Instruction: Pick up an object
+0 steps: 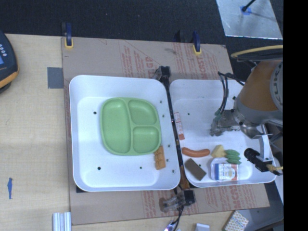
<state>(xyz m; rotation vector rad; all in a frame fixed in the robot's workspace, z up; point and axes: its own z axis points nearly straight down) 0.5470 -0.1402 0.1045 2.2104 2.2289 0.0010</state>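
Milk carton (224, 171): near front edge of right bin (202, 93), beside sausage (195, 152).
Gripper (219, 128): above bin's middle; grip state unclear.
Risk: crowded items; descent may nudge neighbours.

arm (260, 93) cut off at 3 o'clock edge; gripper (220, 127) blurred, its tips too small to read; yellow device (7, 61) cut at 9 o'clock edge; patterned item (237, 221) at 5 o'clock clipped by bottom edge
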